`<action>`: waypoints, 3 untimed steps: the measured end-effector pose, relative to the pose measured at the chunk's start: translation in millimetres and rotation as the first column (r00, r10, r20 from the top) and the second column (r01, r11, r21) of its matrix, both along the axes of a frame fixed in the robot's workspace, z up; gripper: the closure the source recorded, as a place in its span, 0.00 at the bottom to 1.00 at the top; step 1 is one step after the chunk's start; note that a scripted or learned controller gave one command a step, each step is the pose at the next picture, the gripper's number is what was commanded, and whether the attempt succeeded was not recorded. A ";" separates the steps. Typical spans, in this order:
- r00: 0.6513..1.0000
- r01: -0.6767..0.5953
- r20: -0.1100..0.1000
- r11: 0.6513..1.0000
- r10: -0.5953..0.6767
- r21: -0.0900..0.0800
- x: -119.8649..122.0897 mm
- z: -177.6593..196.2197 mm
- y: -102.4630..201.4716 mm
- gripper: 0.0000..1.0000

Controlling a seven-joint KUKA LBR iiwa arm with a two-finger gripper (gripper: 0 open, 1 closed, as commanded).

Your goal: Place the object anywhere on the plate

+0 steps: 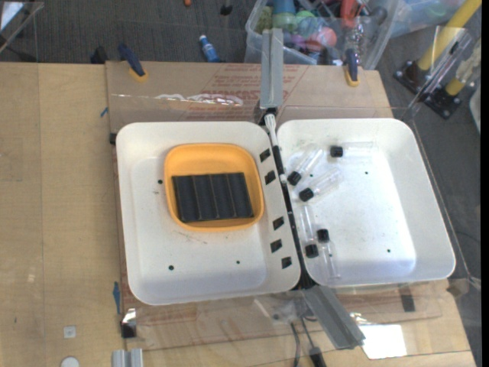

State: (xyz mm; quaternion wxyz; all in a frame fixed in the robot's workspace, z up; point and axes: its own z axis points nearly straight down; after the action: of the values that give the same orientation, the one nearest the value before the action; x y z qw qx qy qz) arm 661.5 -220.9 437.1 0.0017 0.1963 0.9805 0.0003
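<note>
An orange plate [176,161] with rounded corners sits in the left white bin [141,243], toward its back. A black ribbed rectangular object [212,196] lies flat on the plate and covers most of its floor. Several clear tubes with black caps lie in the right white bin [390,205], such as one [336,152] near the back, a pair [299,186] by the left wall, and two [316,243] at the front left.
A grey bar [268,75] runs back from the seam between the bins, with small black clips [276,224] along that seam. A clear tub of colourful toys [328,10] stands behind the bench. Cardboard [191,86] lies under the bins.
</note>
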 end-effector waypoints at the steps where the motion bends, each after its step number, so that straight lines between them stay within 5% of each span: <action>1: 0.999 0.044 0.000 0.999 -0.044 0.002 -1.3 -0.2 -1.5 1.00; 2: 0.962 -0.274 0.000 0.962 0.274 0.000 -5.8 0.2 -0.2 1.00; 3: 0.919 -0.394 0.004 0.919 0.394 -0.004 2.1 -0.2 1.2 1.00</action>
State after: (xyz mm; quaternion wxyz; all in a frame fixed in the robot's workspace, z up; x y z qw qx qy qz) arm 663.6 -219.7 436.9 0.0040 -0.0050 1.0000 -0.0004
